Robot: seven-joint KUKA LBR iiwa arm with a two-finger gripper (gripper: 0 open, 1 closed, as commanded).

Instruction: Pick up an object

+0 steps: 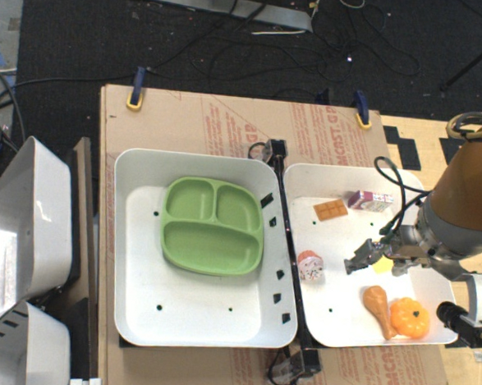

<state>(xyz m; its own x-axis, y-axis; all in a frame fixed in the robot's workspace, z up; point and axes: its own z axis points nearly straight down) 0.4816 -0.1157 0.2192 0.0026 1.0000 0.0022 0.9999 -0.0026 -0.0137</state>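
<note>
On the desk (229, 121), the right bin (330, 330) holds the drumstick (377, 306); the jaws (366, 258) hover above, apparently released, and could shove it aside.

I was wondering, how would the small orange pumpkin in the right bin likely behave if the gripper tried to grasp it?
The pumpkin looks round and smooth, so it may slip from the fingers or roll. It looks like a toy, so probably light. It touches the drumstick, which would likely shift too.

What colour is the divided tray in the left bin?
Light green; the camera view shows the divided tray clearly in the left bin.
</note>
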